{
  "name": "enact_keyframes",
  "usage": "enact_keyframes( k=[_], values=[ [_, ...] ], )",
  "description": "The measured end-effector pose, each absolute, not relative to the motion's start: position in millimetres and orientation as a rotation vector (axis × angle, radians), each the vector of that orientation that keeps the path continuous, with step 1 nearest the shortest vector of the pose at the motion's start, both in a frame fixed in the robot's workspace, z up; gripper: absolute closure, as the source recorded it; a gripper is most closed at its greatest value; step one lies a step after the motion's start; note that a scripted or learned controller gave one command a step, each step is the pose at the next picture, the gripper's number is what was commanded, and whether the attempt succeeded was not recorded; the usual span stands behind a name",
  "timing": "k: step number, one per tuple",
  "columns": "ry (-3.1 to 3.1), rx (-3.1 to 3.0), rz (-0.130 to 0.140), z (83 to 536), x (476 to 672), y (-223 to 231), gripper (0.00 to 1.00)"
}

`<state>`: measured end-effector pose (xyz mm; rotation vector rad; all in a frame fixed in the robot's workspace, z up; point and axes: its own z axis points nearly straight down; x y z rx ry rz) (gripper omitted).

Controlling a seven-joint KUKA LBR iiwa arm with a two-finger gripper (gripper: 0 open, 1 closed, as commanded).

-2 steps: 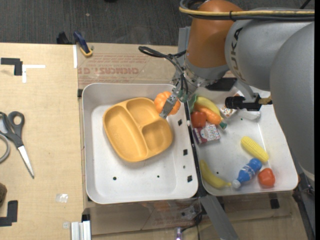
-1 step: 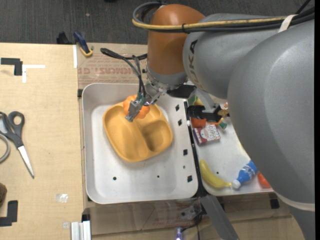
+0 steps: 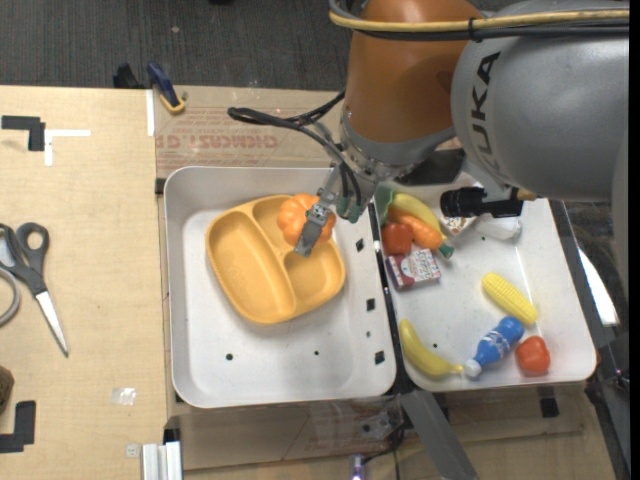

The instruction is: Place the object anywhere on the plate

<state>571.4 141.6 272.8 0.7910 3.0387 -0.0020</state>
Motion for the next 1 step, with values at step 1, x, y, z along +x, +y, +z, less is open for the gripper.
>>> enact_keyframes(
  k=[1],
  values=[
    [3.039, 0.790, -0.002, 272.9, 571.5, 141.8, 0.00]
  ],
)
